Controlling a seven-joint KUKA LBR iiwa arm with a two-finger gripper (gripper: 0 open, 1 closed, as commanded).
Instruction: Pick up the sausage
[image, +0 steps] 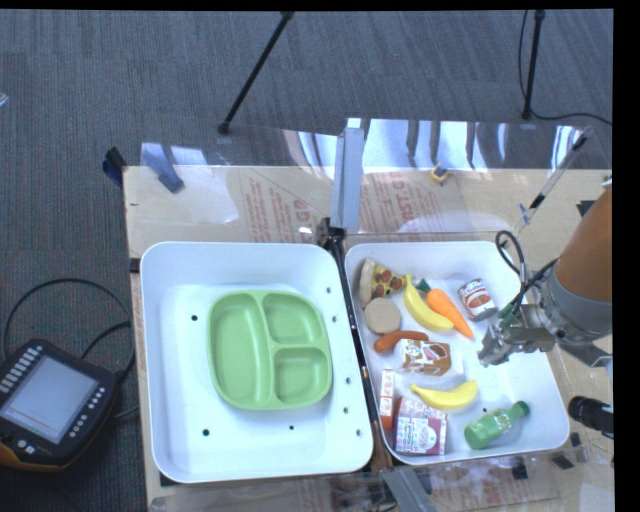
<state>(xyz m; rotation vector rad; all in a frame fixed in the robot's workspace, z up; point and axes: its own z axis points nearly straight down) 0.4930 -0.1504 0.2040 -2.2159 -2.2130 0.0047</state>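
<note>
The sausage (398, 340) is a small orange-red link lying in the right bin (530, 405), between a round brown patty (382, 316) and a snack packet (426, 357). My gripper (494, 351) hangs over the right side of that bin, well to the right of the sausage and apart from it. Nothing shows between its fingers.
The right bin also holds a pizza slice (380, 279), two bananas (424, 306) (447, 396), a carrot (449, 311), a small can (477, 298), cartons (420, 428) and a green bottle (496, 424). The left bin (180, 300) holds a green divided plate (270, 349).
</note>
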